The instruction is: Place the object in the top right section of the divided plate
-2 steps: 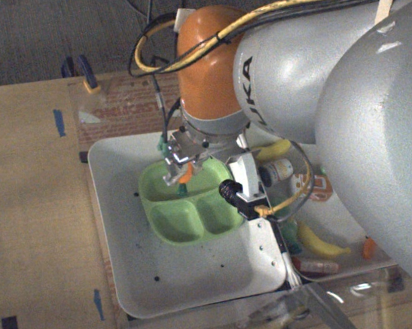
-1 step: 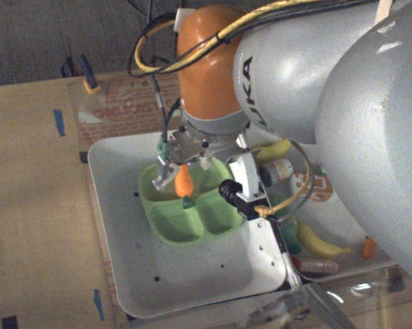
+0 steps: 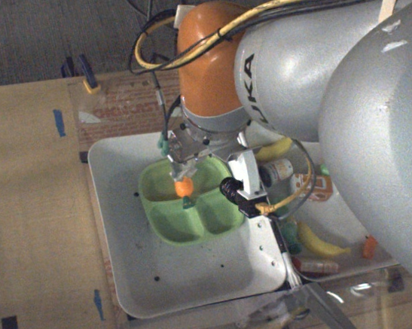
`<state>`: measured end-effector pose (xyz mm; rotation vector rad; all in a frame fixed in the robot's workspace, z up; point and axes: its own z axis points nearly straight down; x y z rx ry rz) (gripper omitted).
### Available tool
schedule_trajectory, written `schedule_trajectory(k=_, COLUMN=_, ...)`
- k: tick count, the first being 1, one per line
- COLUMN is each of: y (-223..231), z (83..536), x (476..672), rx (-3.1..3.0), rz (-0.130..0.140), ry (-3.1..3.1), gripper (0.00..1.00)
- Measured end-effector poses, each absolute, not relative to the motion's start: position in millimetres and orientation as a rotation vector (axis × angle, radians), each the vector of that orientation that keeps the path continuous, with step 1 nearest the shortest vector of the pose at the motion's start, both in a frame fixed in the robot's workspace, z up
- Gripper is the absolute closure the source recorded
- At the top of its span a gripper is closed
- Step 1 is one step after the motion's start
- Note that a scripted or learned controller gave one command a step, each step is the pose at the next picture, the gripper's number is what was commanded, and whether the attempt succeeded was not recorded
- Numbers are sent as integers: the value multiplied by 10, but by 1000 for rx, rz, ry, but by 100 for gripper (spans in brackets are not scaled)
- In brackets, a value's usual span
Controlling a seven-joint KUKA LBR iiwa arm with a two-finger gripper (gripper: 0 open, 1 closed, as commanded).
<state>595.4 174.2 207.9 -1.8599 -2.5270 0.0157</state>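
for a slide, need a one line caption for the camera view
Arm's gripper over green plate in a white bin, small orange object at its tip.

Grey arm housing (image 3: 284, 73): black letters "UKA" of the KUKA brand, running sideways.
Small labelled bottle (image 3: 277, 171): print too small to read.
Orange-and-white packet (image 3: 319, 186): print illegible.

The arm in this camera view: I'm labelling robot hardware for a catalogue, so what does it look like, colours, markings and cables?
The bulky rounded grey arm carries black KUKA lettering and a glossy orange band above the wrist. A yellow cable runs along its top, with thinner dark wires looping beside the band. A small metallic two-finger gripper hangs below the wrist.
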Motion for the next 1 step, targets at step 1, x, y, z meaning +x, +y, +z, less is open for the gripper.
schedule_trajectory(k=1, y=766, z=1802, x=5847, rx=-2241, rz=15, ry=-2192, gripper=100)
